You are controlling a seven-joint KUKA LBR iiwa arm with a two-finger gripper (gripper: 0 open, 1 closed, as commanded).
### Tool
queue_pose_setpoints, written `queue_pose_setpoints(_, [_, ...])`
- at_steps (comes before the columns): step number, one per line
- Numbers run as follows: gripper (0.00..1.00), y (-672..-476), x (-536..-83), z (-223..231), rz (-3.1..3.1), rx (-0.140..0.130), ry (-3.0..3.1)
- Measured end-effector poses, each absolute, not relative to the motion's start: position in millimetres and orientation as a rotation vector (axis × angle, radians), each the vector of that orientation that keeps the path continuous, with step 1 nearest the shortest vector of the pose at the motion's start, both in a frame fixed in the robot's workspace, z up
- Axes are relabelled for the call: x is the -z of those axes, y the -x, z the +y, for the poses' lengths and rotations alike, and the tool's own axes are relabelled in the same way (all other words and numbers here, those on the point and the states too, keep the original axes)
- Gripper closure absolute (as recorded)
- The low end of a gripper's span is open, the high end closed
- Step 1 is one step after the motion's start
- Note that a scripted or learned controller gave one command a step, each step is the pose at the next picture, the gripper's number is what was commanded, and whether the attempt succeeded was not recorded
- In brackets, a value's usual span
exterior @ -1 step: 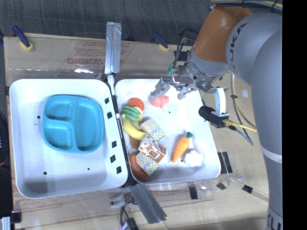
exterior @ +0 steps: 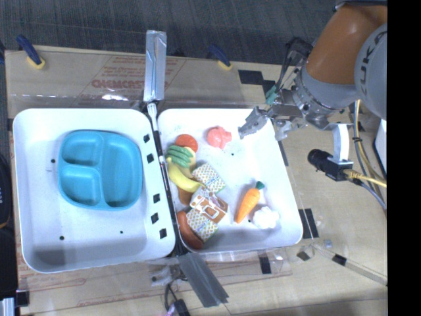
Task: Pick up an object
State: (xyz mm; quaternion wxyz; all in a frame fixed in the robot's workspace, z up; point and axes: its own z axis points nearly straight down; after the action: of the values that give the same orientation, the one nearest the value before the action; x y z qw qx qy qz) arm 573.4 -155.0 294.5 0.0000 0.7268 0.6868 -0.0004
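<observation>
Above right bin, gripper open, beside pink toy

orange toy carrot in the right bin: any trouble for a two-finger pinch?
The orange toy carrot with a green top looks like smooth hard plastic, so probably stiff, light and somewhat slippery. Its taper may let it squirt toward the tip. It lies flat beside a white lumpy toy, so a push would likely roll it.

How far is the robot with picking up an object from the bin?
Done: nothing looks lifted; the carrot, banana and pink toy lie in the right bin. In hand: the gripper hangs over that bin's upper right area, holding nothing. Left: descend, grasp, lift.
</observation>
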Motion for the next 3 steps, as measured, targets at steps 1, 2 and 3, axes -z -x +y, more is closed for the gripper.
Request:
queue_pose_setpoints(1, [0.0, -509.7, -192, -143, 2.123, 0.008, -2.323])
queue_pose_setpoints(2, [0.0, -539.4, -92, -129, 2.129, 0.001, -2.31])
queue_pose_setpoints(3, [1.0, -539.2, -101, -128, 2.135, 0.003, -2.307])
